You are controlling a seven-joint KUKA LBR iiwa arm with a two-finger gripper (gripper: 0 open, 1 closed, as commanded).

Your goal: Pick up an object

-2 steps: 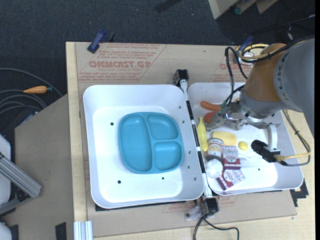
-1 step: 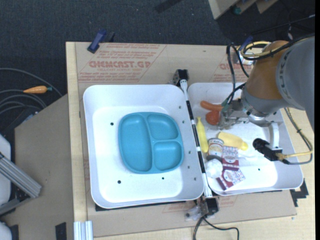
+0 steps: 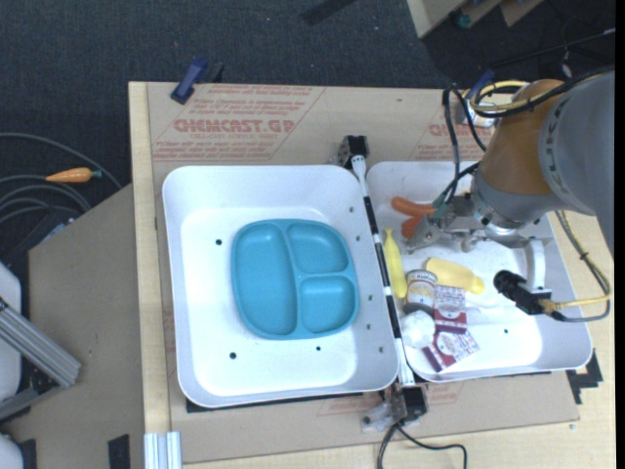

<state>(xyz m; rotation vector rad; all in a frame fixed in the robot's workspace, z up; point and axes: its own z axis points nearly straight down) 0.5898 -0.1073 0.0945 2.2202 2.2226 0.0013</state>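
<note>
My gripper is low in the right bin, at its back left part. Just to its upper left, close to it, lies an orange-red carrot-like piece; I cannot tell whether they touch. In front of the gripper lies a yellow oblong piece. A small round can stands beside it. A yellow banana-like strip runs along the bin's left wall. Red and white packets and a white ball lie at the front left.
The left bin holds a blue divided plate. The grey arm with its orange band covers the right bin's back right part. A blue object lies on the bench's far left corner.
</note>
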